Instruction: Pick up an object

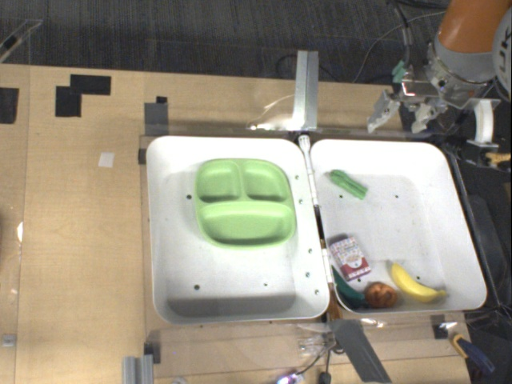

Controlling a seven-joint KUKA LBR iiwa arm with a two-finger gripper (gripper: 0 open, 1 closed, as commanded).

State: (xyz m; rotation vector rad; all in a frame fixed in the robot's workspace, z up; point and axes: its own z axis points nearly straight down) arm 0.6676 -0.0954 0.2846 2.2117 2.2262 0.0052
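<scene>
The right bin (416, 174) holds a small green oblong piece (346, 183) near its far left. A red and white box (348, 254) lies at its near left on a dark teal item (347, 292). A brown-red round fruit (382, 294) and a yellow banana (414, 284) lie along the near edge. My gripper (402, 115) hangs beyond the far rim of the right bin, fingers spread, with nothing between them.
The left bin (172, 238) holds a green divided plate (244, 201). A metal post (307, 90) stands behind the seam between the bins. Cables trail at the far right behind the arm (472, 22).
</scene>
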